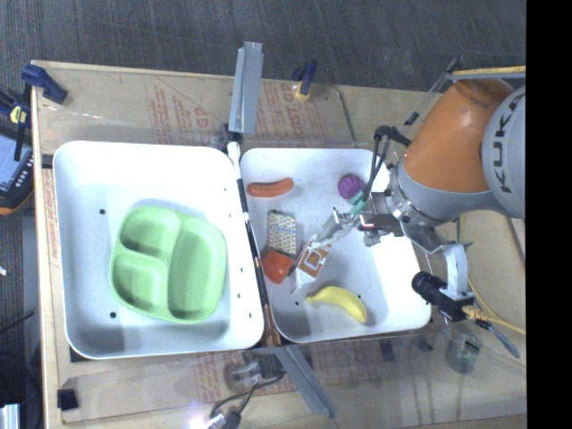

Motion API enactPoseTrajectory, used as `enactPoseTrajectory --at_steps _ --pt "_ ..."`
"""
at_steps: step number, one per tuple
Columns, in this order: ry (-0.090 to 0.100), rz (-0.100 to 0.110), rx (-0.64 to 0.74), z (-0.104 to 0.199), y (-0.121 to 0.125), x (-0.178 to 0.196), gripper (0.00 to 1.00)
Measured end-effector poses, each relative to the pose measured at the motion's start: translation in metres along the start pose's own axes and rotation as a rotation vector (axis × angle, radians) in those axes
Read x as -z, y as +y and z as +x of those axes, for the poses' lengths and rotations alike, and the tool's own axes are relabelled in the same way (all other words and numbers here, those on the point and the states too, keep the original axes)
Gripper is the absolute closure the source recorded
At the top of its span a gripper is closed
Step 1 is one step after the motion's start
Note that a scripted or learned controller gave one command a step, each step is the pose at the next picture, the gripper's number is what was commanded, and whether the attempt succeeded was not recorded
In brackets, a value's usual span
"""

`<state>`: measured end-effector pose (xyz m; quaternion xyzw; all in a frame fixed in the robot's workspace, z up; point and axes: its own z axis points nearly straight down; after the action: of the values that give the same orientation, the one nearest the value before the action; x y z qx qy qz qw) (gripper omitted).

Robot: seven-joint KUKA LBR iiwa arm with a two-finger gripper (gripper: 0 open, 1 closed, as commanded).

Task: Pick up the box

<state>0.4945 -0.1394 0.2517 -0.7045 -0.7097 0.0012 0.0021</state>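
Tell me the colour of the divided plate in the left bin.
Light green; the plate shows best in the camera view.

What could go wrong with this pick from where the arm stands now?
The gripper is low over the small box, which lies tilted and crowded: the red item and patterned packet sit close on its left, the banana just below. The fingers might nudge a neighbour or catch only a box edge, letting it slip.
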Motion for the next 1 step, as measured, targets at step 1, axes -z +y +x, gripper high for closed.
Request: enactPoseTrajectory --at_steps 1 --pt "-0.001 0.002 -0.046 0.0311 0.0364 -0.0815 0.00"
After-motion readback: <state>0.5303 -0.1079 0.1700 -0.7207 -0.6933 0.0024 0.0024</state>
